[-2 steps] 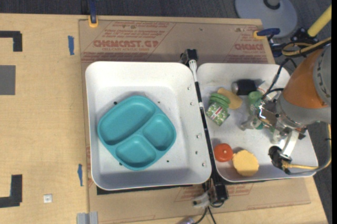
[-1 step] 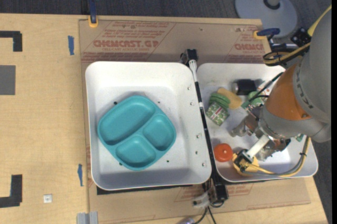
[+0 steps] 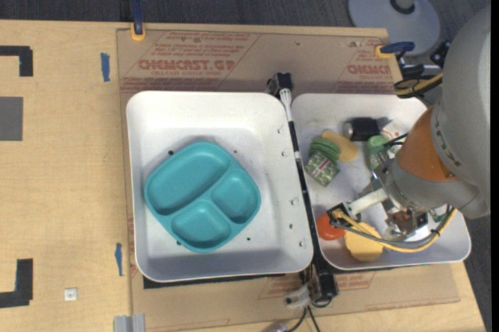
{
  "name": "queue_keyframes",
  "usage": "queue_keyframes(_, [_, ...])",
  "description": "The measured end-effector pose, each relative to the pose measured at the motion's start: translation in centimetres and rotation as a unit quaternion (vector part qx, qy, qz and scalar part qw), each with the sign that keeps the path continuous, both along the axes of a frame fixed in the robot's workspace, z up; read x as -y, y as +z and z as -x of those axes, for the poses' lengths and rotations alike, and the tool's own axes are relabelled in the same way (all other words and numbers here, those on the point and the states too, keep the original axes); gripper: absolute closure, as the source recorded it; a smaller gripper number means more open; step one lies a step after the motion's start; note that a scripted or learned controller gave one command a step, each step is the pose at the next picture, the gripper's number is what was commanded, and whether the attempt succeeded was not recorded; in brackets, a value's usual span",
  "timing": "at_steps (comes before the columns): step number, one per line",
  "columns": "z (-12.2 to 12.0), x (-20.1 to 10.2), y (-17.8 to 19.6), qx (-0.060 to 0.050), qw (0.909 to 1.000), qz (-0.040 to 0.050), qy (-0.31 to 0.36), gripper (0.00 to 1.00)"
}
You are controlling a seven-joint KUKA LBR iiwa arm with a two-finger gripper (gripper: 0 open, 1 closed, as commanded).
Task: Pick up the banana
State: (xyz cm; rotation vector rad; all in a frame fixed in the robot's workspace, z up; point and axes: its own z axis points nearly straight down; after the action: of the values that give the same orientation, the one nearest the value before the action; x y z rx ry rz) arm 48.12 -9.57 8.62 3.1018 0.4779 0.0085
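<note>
teal three-section plastic plate (image 3: 203,195) alone in left white bin (image 3: 156,116), yellow banana (image 3: 363,246) at right white bin's (image 3: 460,243) front edge beside orange piece (image 3: 328,227), hand (image 3: 399,220) low just beside it, grip can't tell, little free room there

Smooth, glossy white plastic bins (image 3: 140,167) hold a matt teal plastic plate (image 3: 203,194).

A light wooden bench (image 3: 54,190) carries a brown cardboard sheet (image 3: 234,58) with red lettering, and two shallow white bins, the left bin (image 3: 148,167) and the right bin (image 3: 312,108), sit side by side on that sheet.
</note>
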Motion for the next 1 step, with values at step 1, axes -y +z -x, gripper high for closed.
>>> queue_keyframes(1, [0.2, 5.67, 5.99, -0.004, 0.9986, -0.0019, -0.052, 0.0])
